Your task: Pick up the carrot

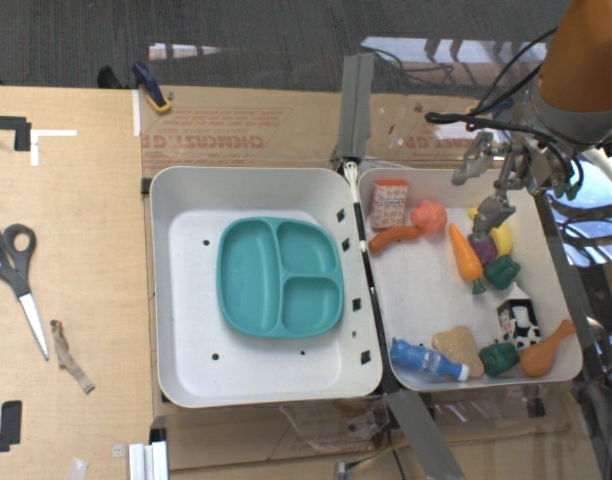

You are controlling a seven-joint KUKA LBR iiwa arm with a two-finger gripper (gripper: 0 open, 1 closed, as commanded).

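Observation:
The carrot, orange with a green stub at its lower end, lies slanted on the floor of the right bin, in the bin's upper right part. My gripper hangs just above and to the right of the carrot's top end. Its two grey fingers stand apart with nothing between them, so it is open. One fingertip sits close to a purple toy and a yellow toy beside the carrot.
Around the carrot lie a green toy, a red pepper, a pink piece and a small red box. Along the front are a blue bottle, a cracker and a drumstick. The left bin holds a teal divided plate.

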